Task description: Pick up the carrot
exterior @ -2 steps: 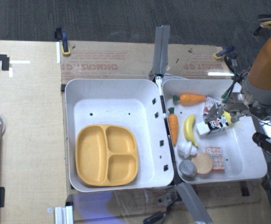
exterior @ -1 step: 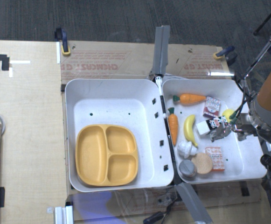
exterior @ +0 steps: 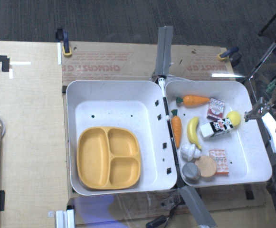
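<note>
You are at the very start of the pick: nothing is lifted, and the hand (exterior: 255, 112) sits at the right rim of the right bin (exterior: 252, 172), too small and cluttered against the rig for you to tell whether it is released or clenched. There are 2 carrots to choose from. The 1st carrot (exterior: 195, 99) lies crosswise at the far end of that bin, leaf end to the left, just beside a small red-and-white packet (exterior: 216, 109). The 2nd carrot (exterior: 176, 129) lies lengthwise against the bin's left wall, leaf end far, with a banana (exterior: 193, 132) just to its right. Your next move, I judge, is to carry the hand over 1 of them and line it up across the carrot's narrow width before descending. The far carrot looks the easier target, since its far side is open. The wall and the banana crowd the other one. Also in the bin: a lemon (exterior: 233, 118), a black-and-white carton (exterior: 217, 128), a white garlic-like piece (exterior: 188, 150), a grey can (exterior: 191, 172), a tan round (exterior: 206, 166) and another red packet (exterior: 219, 161). The left bin (exterior: 111, 99) holds a yellow divided plate (exterior: 109, 156).
</note>
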Robot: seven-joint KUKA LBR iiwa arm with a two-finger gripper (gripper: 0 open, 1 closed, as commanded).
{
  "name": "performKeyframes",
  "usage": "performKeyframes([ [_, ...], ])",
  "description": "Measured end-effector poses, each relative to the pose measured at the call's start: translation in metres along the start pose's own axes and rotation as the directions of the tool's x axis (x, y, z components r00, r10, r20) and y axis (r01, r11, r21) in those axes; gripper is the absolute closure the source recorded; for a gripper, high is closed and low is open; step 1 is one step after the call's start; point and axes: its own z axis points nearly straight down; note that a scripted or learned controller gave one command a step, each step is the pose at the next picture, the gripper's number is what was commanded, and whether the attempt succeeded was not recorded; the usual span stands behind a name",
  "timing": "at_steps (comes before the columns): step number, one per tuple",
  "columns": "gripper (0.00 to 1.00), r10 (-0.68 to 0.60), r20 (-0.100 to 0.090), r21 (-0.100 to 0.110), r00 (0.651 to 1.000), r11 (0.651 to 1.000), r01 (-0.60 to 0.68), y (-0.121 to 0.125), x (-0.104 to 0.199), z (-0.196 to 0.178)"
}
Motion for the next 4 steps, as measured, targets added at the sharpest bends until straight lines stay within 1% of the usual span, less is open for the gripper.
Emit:
performKeyframes([
  [1, 0.0, 0.179, 0.0, 0.001, 0.984, 0.984, -0.179, 0.081, -0.011, -0.106],
  [2, 0.0, 0.499, 0.002, 0.003, 0.867, 0.867, -0.499, 0.085, -0.005, -0.126],
  [3, 0.0, 0.465, 0.001, 0.004, 0.885, 0.885, -0.465, 0.027, -0.041, -0.023],
  [4, 1.0, 0.463, 0.006, 0.007, 0.886, 0.886, -0.463, 0.028, -0.04, -0.031],
])
